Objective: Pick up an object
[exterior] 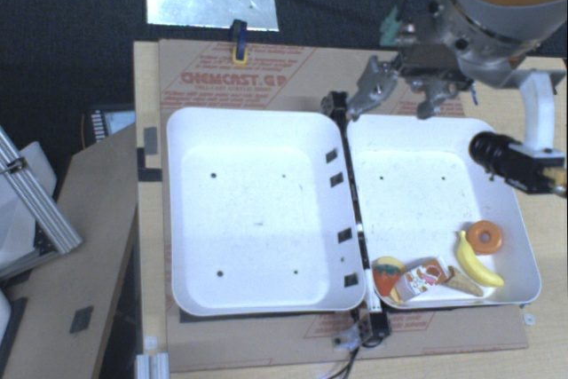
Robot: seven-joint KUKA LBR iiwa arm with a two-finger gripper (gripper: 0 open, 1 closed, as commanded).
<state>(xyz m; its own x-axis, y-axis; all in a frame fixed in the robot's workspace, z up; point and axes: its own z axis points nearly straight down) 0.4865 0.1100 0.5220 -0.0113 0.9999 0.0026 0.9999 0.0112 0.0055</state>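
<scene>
Yellow banana (479, 264) lying in right bin (417, 169) near-right corner, long axis running near-far. Hand (401, 98) hovering over far rim, fingers spread wide, gripping nothing; banana sitting well nearward, slightly right.

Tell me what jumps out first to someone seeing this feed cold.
The grey arm's gripper hangs over the far edge of the right bin, fingers spread with nothing between them. Next, the toy food bunched in that bin's near corner: a banana, an orange ring beside it, and a tomato-like piece.
</scene>
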